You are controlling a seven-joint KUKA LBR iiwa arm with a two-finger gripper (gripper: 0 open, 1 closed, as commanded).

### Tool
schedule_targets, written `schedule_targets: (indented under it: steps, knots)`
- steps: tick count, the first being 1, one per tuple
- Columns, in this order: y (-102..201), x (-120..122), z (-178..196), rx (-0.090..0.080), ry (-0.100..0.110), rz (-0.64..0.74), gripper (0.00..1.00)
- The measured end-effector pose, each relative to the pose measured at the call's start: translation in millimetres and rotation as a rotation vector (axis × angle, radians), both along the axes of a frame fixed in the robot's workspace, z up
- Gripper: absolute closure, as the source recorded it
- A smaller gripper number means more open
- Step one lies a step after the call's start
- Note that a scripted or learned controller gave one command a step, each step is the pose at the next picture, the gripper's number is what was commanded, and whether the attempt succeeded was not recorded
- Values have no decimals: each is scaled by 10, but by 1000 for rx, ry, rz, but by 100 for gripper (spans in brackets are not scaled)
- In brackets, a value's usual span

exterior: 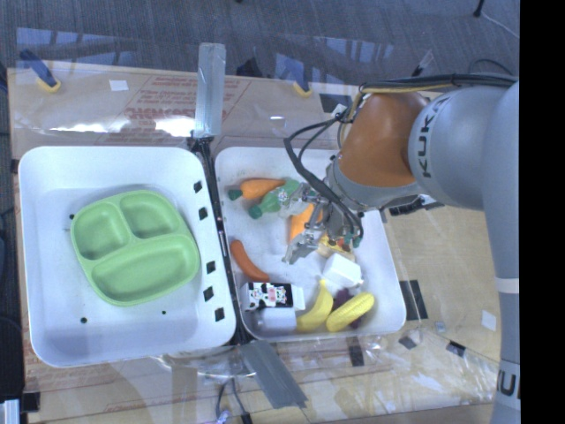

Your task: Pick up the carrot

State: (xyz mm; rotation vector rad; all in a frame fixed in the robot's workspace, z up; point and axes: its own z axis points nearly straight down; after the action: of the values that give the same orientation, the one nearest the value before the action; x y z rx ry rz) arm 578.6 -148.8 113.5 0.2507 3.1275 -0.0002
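The gripper [305, 241] is seen low in the right bin [388, 268], under the orange-banded wrist; its metal fingers are lost in cable clutter, so whether they are spread or closed cannot be told. An orange tapered piece [299, 222] is seen right at the gripper, just up-left of the tips, possibly touching or between them; this may be a second carrot, but the view is too poor to say.

The clear carrot [261, 188] lies up-left of the gripper, near the bin's top-left corner. Its long axis runs roughly left-right, with the green leafy top [275, 200] at its right end, toward the gripper. A smooth, matte plastic body is suggested, thick and rounded at the left.

Below-left, a reddish sausage-shaped toy [244, 260] is laid diagonally by the bin wall. A white block [342, 269] sits just right of the gripper. Two glossy yellow bananas [335, 310] and a black-and-white patterned carton [269, 297] are found along the bottom edge.

In the left bin [35, 237], a light green divided plate [134, 246] is seen, well apart from the arm.

A short up-left shift is judged necessary for the carrot at the corner.
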Motion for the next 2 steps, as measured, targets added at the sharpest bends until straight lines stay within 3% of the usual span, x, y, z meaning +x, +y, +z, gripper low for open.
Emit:
schedule_targets:
  steps: [1,2]
  knots:
    - [10,17,110,-2,-6,6,100]
    - [-376,-511,-103,0,6,-78,100]
